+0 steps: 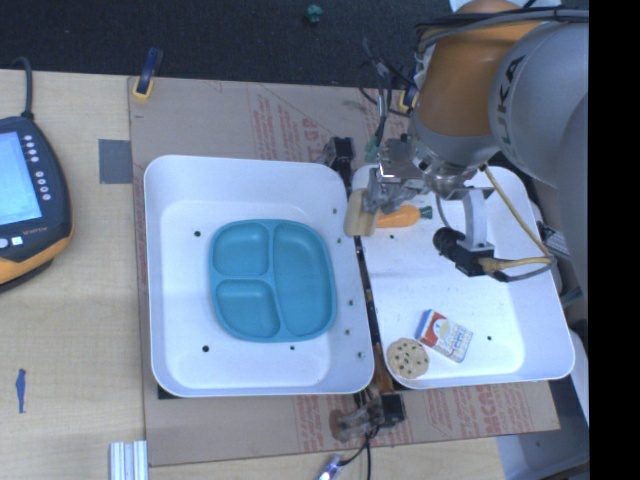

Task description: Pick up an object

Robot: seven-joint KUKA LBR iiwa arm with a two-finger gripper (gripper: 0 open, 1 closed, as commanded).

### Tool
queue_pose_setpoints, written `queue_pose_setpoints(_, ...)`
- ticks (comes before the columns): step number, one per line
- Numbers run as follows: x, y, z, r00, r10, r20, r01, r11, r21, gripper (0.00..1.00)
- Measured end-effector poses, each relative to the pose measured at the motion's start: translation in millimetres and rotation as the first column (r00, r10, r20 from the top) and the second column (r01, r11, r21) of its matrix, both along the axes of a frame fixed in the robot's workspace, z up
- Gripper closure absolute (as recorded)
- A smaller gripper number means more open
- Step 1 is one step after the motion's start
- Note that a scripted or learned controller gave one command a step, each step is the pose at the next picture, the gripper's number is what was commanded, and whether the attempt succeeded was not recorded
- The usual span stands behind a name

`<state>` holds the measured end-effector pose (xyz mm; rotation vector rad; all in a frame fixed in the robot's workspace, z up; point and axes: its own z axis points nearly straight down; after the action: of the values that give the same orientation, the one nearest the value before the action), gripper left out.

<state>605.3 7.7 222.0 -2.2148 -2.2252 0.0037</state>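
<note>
My gripper [372, 203] hangs over the far left corner of the right bin [520, 363], close to the wall between the two bins. An orange carrot-like toy [402, 218] lies just to its right, touching or almost touching it. A small tan piece [356, 222] shows at the gripper's lower tip; I cannot tell whether it is held or part of the gripper. Near the front of the right bin lie a round cookie [407, 358] and a small white, red and blue box [446, 337].
The left bin [170, 368] holds a blue divided plate [272, 279]. A black part with a cable [462, 252] hangs from the arm over the middle of the right bin. A teach pendant [25, 193] lies at the far left of the bench.
</note>
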Motion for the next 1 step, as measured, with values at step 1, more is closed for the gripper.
queue_pose_setpoints(1,3.9,-72.4,-30.8,1.000,-0.001,-0.003,0.001,1.000,-0.002,1.00)
